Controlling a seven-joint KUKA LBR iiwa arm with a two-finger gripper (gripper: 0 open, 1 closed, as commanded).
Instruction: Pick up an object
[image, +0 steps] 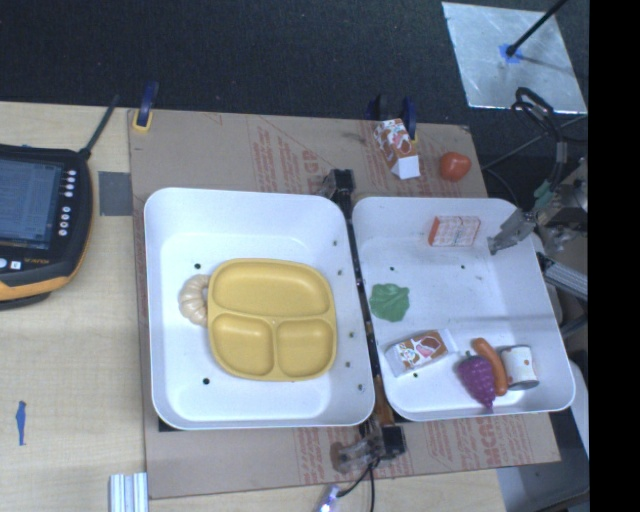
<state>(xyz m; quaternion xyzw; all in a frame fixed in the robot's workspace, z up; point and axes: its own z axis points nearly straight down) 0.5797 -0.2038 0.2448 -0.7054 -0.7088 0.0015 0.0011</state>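
Brown cardboard (250, 150) covered a pale wooden bench, and two shallow white bins sat side by side on it. Beyond the bench lay dark carpet. At the bench's left edge rested a black and orange control pendant (35, 222) with a dark screen.

Inside the left bin (180, 390) lay a yellow divided tray (270, 318) with one wide section above two smaller ones. A pale, ridged, shell-shaped object (192, 298) sat just beside the tray's left edge, touching it.

Scattered in the right bin (520, 300) were several small items. Near the top was a small orange and white box (454, 231). A green leaf-shaped piece (389, 301) lay close to the bin's left wall. Along the bottom sat a small printed carton (417, 351), then a purple bunch of grapes (479, 379), an orange sausage-shaped piece (489, 362) and a white can (518, 366) lying on its side, these last three clustered together.

Outside the bins, on the cardboard above the right bin, stood a small printed carton (397, 146) and a red tomato-like ball (455, 166), near each other.

From the right, the gripper (505, 238) reached over the upper right corner of the right bin, just beside the orange and white box but apart from it. Nothing showed between its tips, and whether they were spread or closed could not be told.
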